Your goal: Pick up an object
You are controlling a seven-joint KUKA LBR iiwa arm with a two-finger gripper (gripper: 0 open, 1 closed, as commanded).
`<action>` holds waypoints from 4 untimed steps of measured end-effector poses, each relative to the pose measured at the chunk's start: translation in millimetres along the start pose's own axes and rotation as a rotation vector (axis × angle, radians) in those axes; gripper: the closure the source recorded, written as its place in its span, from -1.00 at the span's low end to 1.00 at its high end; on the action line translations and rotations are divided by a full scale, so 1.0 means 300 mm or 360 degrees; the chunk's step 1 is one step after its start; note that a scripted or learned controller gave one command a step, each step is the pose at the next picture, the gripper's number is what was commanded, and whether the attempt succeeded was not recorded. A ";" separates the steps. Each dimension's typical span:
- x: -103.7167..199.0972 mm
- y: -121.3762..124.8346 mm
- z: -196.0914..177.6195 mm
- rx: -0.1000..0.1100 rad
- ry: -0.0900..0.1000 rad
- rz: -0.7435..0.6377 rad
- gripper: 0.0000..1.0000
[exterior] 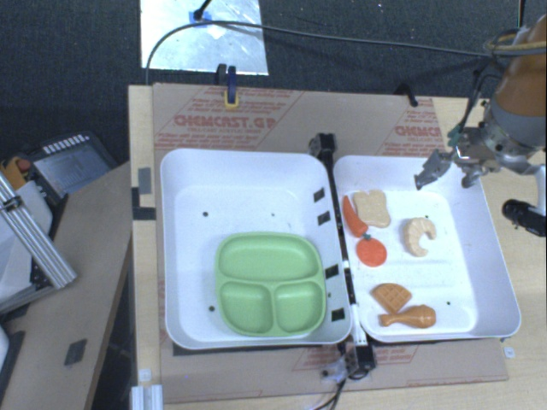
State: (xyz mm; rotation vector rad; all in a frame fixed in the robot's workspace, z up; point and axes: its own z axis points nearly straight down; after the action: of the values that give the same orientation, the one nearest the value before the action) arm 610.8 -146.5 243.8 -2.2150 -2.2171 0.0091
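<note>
From the fixed camera above the bench, two white bins lay side by side on brown cardboard, and the black divider [335, 229] where they met serves here as the landmark. Left of the divider, the left bin [184, 186] held one green three-compartment tray [270, 282], resting close to the divider toward the near edge. Right of the divider, the right bin [479, 254] held six toy foods. One orange carrot [353, 214] lay just beside the divider, its long axis running roughly along it, away from the camera. One slice of bread [373, 207] touched the carrot on its far side from the divider. One tomato [371, 252] sat just nearer the camera than the carrot. One pale croissant-like piece [419, 235] lay farther right, apart from the rest. One waffle piece [391, 296] and one drumstick [410, 317] lay nearest the camera, the drumstick's long axis running crosswise to the divider, thin end toward it. The gripper [449, 171] hovered over the far right part of that bin, fingers spread apart and grasping nothing.
</note>
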 end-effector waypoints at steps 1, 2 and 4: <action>0.001 0.007 -0.021 -0.0017 -0.0003 -0.0004 -1.00; -0.007 0.042 0.151 -0.0013 -0.0002 -0.0002 -1.00; 0.000 0.033 0.522 -0.0021 -0.0003 0.0001 -1.00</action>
State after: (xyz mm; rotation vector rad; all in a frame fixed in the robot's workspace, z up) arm 619.2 -146.2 87.0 -2.2235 -2.2240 -0.0036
